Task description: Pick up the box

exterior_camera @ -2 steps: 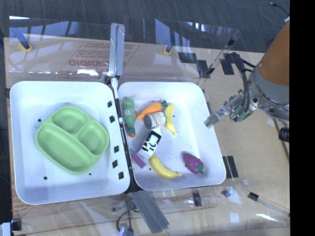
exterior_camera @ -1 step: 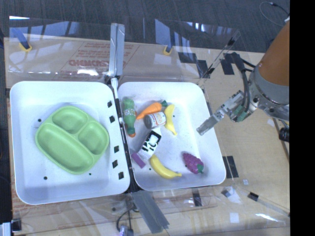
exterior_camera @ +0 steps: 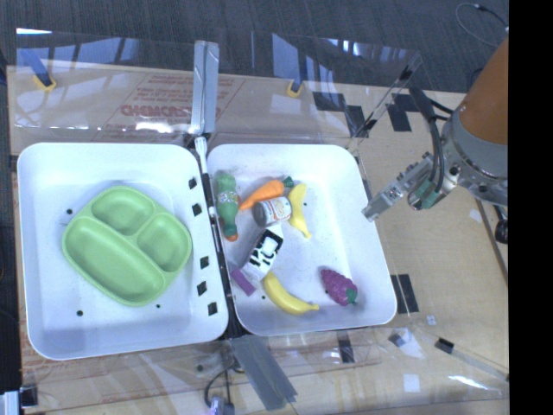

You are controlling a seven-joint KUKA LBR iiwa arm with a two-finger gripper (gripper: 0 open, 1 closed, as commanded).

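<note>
Lying low in the right bin [exterior_camera: 371, 232], a banana [exterior_camera: 289, 294] and grapes [exterior_camera: 340, 286] are flanking your box [exterior_camera: 263, 252] at frame centre. Your gripper [exterior_camera: 384, 201] is hovering right of that bin, holding nothing; finger spacing is unreadable.

Arm [exterior_camera: 484, 111]: orange band above a grey wrist section. Black cables loop at the wrist. Gripper [exterior_camera: 380, 204]: grey metal with greenish parts.
</note>
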